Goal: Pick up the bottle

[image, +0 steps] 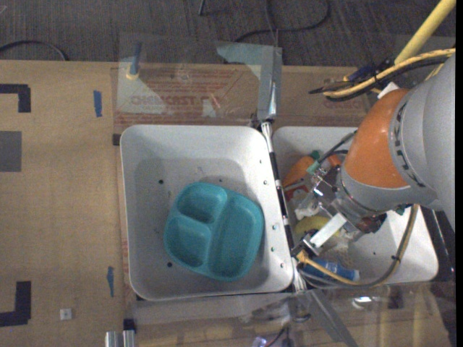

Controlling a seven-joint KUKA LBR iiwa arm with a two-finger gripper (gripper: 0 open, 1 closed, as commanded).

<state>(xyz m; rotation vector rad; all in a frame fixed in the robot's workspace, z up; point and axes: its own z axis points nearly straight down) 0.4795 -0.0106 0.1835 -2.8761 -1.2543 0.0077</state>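
The arm reaches down into the right bin [419, 262], and its orange band and grey wrist cover most of that bin. My gripper [316, 215] is low at the bin's left side, among a cluster of objects. An orange rounded object [299, 170], possibly the bottle, lies just above the gripper against the bin's left wall, partly hidden by the wrist. A yellow object [309, 226] lies right beside the gripper. Whether anything is held cannot be made out.
A teal divided plate [213, 230] lies in the left bin [145, 157]. A blue and yellow item [334, 270] sits at the right bin's front left corner. A metal divider [278, 194] separates the two bins.
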